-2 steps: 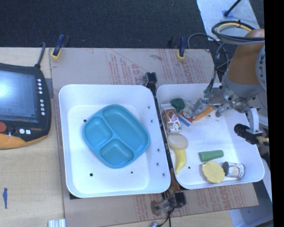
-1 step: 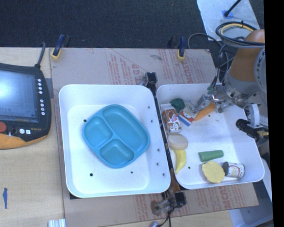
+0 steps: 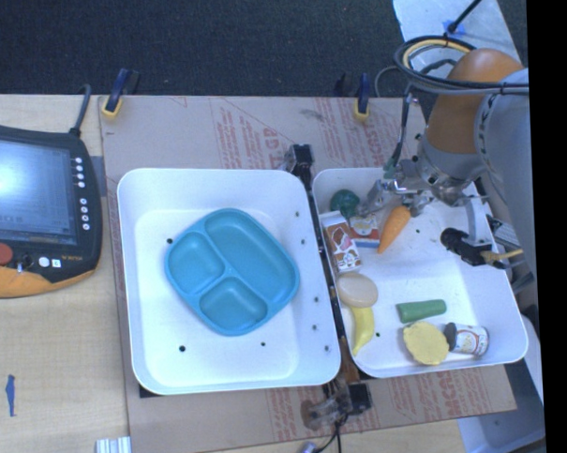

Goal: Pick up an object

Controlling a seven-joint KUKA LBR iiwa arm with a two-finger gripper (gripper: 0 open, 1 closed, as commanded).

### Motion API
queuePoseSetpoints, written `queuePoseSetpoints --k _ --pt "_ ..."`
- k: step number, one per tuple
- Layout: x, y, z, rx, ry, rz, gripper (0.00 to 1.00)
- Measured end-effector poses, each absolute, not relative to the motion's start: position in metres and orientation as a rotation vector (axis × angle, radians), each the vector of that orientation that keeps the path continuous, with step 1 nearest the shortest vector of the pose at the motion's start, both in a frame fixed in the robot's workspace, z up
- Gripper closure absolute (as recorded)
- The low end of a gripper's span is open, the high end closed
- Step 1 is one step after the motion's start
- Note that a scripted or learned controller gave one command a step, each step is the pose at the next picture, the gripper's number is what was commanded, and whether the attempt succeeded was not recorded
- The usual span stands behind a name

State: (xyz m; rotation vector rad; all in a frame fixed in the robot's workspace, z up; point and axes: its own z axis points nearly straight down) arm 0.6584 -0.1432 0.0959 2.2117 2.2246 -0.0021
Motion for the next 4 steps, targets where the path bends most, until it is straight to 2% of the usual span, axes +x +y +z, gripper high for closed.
queuePoseSetpoints --k 1,2,3,4 --pt "0.548 -0.147 0.091 2.219 2.230 -0.008 0.00" --pt "0.612 -0.125 0.091 2.217 2.230 -0.007 0.00" --pt "0.611 -0.126 0.100 2.217 2.235 -0.014 1.00" --pt "0.582 -0.064 0.191 2.218 2.229 -0.005 1.00"
